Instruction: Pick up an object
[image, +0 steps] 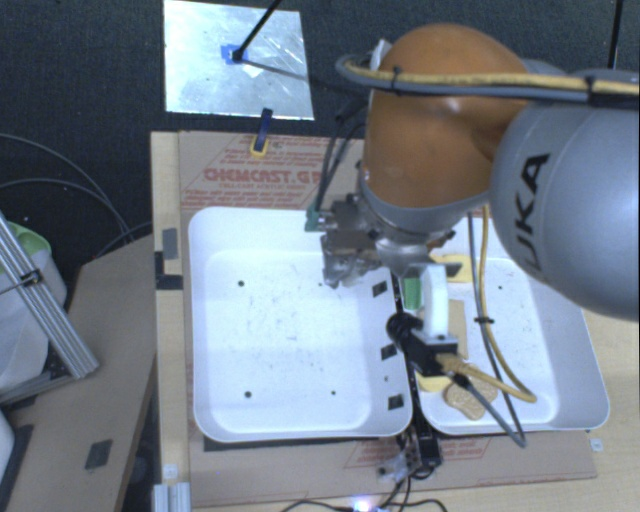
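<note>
At the far left, slanted aluminium bars with a ribbed profile stand over a plain tan board. Further back lies a square sheet of dull, shiny metal on the dark floor. Under both bins is a flat brown cardboard with red printed letters, and a small blue and yellow clamp sits at its far edge.

The left bin is a shallow white plastic tray with rounded corners. Its smooth floor carries fine dark specks and a few small dark dots.

The gripper, a grey metal piece, hangs above the far right part of the left bin, close to the wall between the two bins. From this angle I cannot tell if it is wide or narrow, and nothing is seen held in it. Above it the arm is a big glossy orange dome that passes into a smooth grey shell, and it hides the far part of the right bin.

The tan rounded object, matt and with a biscuit-like surface, lies in the near left corner of the right bin, well apart from the gripper. A flat yellow piece lies just beside it.
</note>
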